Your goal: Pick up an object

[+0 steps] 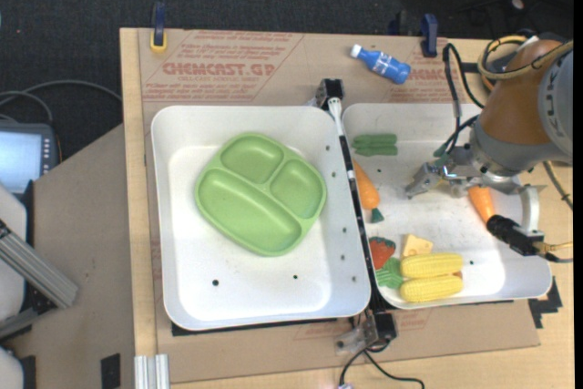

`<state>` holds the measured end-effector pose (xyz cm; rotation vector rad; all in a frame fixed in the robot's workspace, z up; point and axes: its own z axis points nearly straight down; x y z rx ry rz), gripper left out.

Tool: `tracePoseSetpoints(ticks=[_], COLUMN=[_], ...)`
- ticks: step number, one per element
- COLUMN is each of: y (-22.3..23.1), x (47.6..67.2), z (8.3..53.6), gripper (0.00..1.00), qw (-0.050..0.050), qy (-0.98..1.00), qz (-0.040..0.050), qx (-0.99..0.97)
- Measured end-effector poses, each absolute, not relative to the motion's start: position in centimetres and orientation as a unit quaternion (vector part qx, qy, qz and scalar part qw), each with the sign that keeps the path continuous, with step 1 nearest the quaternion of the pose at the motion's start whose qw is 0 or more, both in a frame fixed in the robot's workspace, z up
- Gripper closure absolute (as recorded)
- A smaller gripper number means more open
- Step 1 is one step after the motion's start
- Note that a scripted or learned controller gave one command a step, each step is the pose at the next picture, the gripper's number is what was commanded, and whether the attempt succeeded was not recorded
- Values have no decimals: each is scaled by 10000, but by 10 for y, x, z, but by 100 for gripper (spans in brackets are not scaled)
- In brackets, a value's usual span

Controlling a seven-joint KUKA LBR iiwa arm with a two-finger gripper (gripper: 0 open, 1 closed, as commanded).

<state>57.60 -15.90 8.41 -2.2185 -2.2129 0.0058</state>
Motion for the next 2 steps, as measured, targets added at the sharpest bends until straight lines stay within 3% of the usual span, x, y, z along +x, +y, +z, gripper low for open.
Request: tracePoseSetpoints(ticks=[1, 2], y=[-149, -150], x=[642, 640], z=[85, 96], gripper=[0, 100], qw=[-25, -22], qy=[-7084, -7075], qz=[-16, -9], qx=[-7058, -7067])
